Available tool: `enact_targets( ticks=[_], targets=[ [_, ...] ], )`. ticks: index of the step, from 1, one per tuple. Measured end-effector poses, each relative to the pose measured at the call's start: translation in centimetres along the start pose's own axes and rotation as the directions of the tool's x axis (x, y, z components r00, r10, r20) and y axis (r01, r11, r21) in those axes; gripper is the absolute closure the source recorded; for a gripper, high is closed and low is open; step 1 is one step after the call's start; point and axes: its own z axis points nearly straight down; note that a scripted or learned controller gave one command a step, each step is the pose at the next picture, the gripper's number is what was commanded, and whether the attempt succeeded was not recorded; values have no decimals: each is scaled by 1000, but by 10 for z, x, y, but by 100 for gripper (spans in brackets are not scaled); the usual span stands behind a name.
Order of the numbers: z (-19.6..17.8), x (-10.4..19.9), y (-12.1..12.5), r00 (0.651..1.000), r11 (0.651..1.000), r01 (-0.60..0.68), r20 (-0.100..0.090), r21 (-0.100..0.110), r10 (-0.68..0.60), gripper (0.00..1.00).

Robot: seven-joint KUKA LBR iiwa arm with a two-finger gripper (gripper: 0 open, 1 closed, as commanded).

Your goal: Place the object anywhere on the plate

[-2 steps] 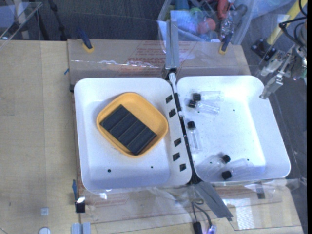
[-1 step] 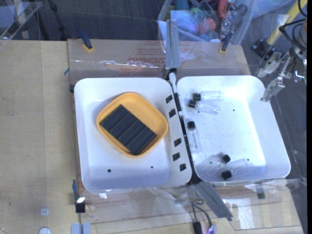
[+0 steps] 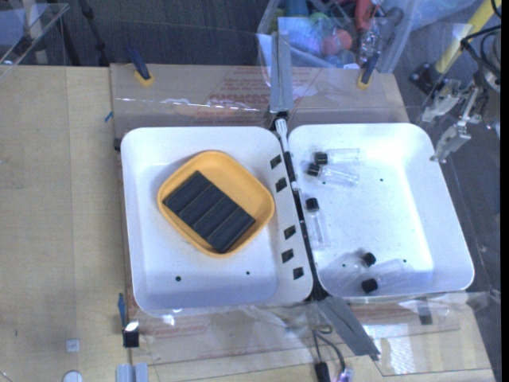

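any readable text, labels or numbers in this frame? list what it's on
No text can be quoted.
Reddish print on the cardboard sheet behind the bins: too blurred to read.
Clear vials with black caps in the right bin: no readable labels.
Yellow plate and the dark ridged block on it: no markings.

The scene was lit brightly and evenly from above. Glare was seen on the right bin [image 3: 413, 205], whose floor was nearly washed out, so the clear vials [image 3: 338, 165] were hard to trace. Only soft, short shadows were cast around the yellow plate [image 3: 258, 193]. The clutter toward 12 and 1 o'clock was rendered slightly soft and grainy.
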Motion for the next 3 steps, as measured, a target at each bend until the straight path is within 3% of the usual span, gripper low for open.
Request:
enact_targets(
  ticks=[2,3],
  targets=[
    [25,-3,1,973,973,232,-6,-3,-232,0],
    [32,-6,1,917,917,399,-5,-4,-399,0]
  ],
)
